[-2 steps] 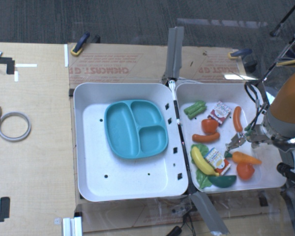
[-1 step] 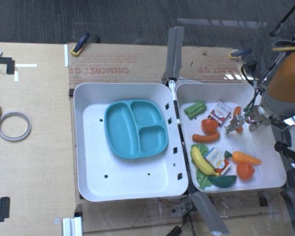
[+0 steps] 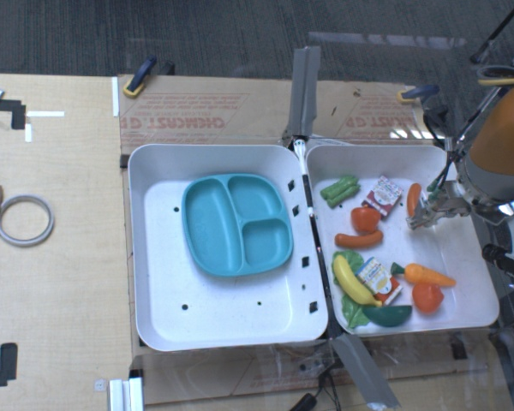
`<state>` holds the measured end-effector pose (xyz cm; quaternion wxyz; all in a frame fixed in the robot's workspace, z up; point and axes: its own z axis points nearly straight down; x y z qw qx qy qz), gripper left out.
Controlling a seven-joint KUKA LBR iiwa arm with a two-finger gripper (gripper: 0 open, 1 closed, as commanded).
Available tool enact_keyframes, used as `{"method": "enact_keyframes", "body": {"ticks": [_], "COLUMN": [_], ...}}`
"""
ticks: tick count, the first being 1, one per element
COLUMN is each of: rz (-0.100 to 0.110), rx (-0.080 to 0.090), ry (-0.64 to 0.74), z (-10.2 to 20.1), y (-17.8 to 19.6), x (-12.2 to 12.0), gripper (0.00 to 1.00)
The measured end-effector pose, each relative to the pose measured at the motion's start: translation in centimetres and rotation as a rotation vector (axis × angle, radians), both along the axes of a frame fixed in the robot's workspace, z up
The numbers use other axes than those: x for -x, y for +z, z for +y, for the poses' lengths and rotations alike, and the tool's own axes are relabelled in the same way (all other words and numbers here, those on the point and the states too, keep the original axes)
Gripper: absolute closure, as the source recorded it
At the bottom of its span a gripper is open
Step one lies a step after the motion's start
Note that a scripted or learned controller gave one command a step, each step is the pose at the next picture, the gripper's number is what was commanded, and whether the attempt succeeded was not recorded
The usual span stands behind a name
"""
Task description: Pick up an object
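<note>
The right bin (image 3: 475, 315) holds several toy foods. Among them are a green pea pod (image 3: 340, 189), a red-and-white packet (image 3: 383, 197), a red tomato (image 3: 366, 219), an orange sausage (image 3: 358, 240), a yellow banana (image 3: 352, 279) and a carrot (image 3: 428, 274). A red pepper (image 3: 427, 297) and a dark green vegetable (image 3: 385, 315) lie near the front wall. My gripper (image 3: 421, 216) hangs low in the bin's right half, just beside a small orange-red piece (image 3: 414, 197). Nothing is seen held in it.
The left bin (image 3: 154, 315) holds a teal divided plate (image 3: 237, 223). A tape roll (image 3: 23, 220) lies on the wooden bench at the far left. Blue clamps (image 3: 140, 75) (image 3: 420, 93) sit on the cardboard behind the bins.
</note>
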<state>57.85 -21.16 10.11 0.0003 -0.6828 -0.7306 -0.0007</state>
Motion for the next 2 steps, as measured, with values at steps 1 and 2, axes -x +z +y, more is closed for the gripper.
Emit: {"method": "enact_keyframes", "body": {"ticks": [1,2], "rz": [0.001,0.002], "rx": [0.003,0.006], "ry": [-0.065,-0.062], "z": [2.96,2.96], "y": [13.53,14.35], "x": [-1.34,-1.37], "gripper": [1.00,1.00]}}
